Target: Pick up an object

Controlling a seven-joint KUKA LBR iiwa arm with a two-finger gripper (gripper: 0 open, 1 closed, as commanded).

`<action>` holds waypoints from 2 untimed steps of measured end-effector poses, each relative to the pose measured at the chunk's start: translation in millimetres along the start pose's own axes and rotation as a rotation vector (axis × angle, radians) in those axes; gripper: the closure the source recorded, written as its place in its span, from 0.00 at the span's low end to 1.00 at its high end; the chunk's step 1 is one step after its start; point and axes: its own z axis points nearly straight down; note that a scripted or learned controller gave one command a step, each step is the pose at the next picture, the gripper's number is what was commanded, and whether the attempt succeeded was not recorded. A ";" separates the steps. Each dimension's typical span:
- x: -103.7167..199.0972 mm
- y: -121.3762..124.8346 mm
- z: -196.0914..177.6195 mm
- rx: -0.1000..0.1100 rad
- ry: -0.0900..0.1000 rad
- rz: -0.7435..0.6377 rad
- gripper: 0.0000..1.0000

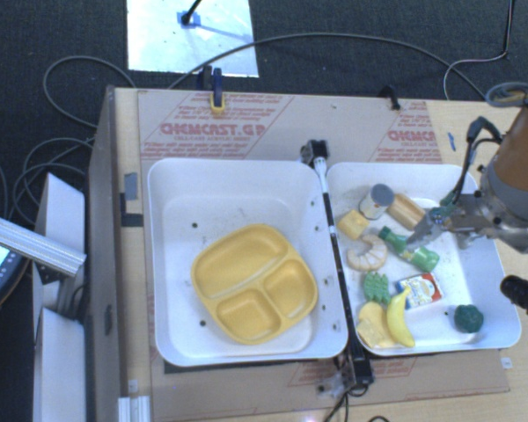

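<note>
While the gripper (420,233) hung low over the right bin (488,280), its tip sat just above a green bottle (408,247) lying on its side near the bin's middle; whether it was spread or pressed together could not be told, and nothing showed clearly between its tips; beside the bottle lay a pale shrimp-shaped toy (367,254), a yellow block (352,224), a grey-capped can (375,201) and a tan cylinder (407,210); nearer the front edge sat a small green toy (377,287), a banana (397,317), a red-and-white carton (419,289) and a dark green broccoli (467,318); the left bin (176,236) carried a yellow divided tray (253,282); both bins rested on a cardboard sheet (273,121) printed in red lettering; the grey arm (515,178) reached in from the right.
</note>
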 end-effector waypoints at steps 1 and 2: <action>-17.1 54.0 125.4 0.004 0.001 0.003 0.00; -5.6 113.0 172.0 0.000 0.000 0.000 0.00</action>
